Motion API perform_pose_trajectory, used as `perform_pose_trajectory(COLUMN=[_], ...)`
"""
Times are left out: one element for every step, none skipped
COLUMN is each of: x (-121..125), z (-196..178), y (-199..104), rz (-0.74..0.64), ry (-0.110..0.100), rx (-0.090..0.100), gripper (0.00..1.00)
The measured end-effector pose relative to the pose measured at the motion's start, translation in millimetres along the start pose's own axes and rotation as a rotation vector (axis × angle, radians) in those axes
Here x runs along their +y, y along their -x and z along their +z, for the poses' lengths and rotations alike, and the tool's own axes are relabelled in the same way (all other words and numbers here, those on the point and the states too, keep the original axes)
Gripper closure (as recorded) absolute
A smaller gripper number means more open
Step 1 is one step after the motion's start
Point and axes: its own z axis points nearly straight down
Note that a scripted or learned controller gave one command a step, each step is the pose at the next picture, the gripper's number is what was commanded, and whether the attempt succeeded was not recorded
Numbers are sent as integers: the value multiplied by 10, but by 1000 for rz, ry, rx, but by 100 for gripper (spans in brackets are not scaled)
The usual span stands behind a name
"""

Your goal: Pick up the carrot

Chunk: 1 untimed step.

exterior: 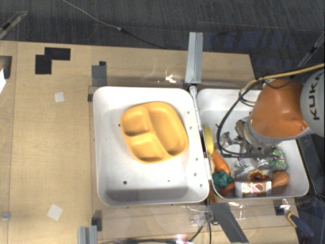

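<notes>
The carrot (220, 161) is a small orange root with a green leafy end (222, 178); it lies slanted along the left wall of the right bin (218, 105), near the front. The arm's orange band (278, 111) hangs over the middle of that bin, to the carrot's right. Below it the gripper (248, 156) sits low among the items, its metal parts just right of the carrot. The wrist hides how its fingers stand, and nothing shows between them.
The left bin (109, 136) holds a yellow divided plate (152, 131). In the right bin lie a yellow item (207, 139) by the divider, a red-and-white packet (254, 188), an orange item (280, 178) and a green wrapped piece (278, 159). A cable loops near the wrist.
</notes>
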Motion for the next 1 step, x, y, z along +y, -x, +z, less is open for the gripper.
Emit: perform_pose_trajectory(x=[-5], z=[2], y=[-12], rz=[144], ry=[-2], rx=[5], gripper=[0])
